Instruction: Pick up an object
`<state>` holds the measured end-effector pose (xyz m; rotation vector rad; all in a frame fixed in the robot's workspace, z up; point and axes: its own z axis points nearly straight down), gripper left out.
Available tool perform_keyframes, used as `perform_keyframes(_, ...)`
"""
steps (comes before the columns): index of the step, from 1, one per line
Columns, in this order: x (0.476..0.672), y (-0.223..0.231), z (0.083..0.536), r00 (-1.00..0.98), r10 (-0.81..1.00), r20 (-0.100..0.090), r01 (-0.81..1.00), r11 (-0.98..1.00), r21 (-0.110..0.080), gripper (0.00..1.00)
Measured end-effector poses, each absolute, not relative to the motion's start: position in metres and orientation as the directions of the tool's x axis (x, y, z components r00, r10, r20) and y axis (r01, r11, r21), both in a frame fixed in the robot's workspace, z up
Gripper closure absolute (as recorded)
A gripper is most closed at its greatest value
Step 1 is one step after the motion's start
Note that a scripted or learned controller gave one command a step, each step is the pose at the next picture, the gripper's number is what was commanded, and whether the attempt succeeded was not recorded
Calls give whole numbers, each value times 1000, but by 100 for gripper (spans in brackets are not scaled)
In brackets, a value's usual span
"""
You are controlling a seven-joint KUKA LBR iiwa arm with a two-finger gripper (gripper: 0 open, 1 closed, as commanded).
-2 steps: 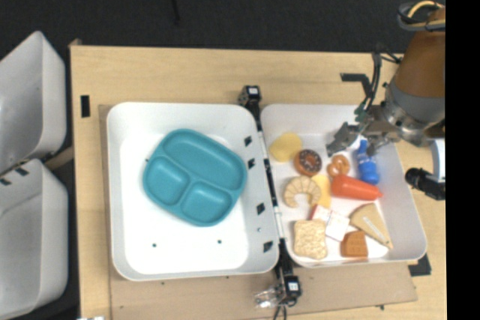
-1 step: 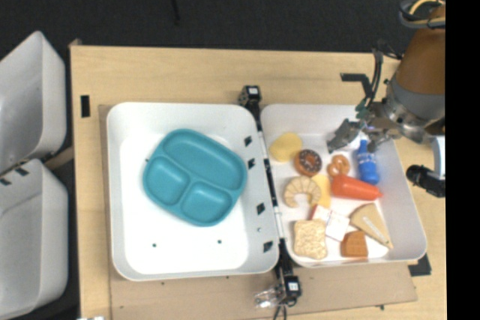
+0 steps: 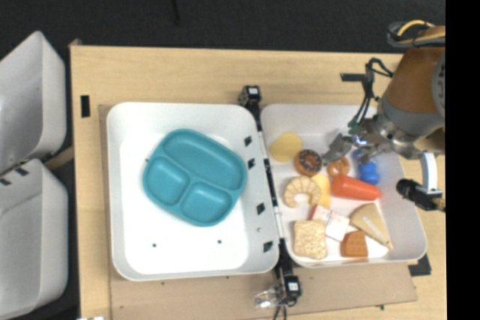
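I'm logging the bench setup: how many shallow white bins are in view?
2. The left bin holds a teal divided plate; the right bin holds the toy food, with the gripper over it.

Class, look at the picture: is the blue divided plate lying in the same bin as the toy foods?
No, the blue divided plate lies in the left bin; the toy foods fill the right bin.

The arm has a rounded orange band above a grey wrist section. Thin black cables loop beside it, and a yellowish cable curls on top. The tool is dark metal with small blue parts.
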<state>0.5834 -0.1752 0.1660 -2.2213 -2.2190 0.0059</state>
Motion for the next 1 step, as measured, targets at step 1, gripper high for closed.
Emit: perform_keyframes(1,586,-175,107,3,1000,1,1000,-3,3,0)
